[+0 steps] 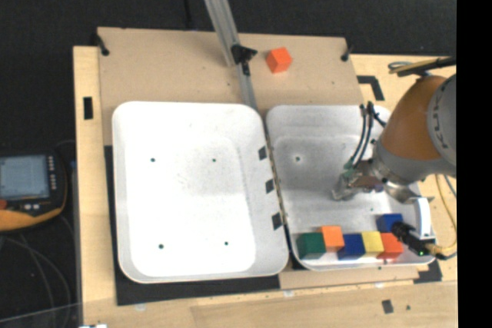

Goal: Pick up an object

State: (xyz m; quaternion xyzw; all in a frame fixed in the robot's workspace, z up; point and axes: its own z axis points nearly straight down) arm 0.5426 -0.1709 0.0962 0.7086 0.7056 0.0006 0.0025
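Several small blocks line the near edge of the right bin (307,134): a green block (310,244), an orange block (332,236), a blue block (352,245), a yellow block (372,241), a red-orange block (391,244) and a dark blue block (389,223). My gripper (345,189) hangs low over the middle right of that bin, above and behind the row of blocks. I see nothing between its fingers. One more orange block (278,60) lies outside the bins on the board behind them.
The left bin (188,188) sits beside the right one. A slanted metal pole (219,8) rises from the back board between the bins. A handheld pendant (27,184) lies off the bench at the far left. Cables trail near the bench's right edge.
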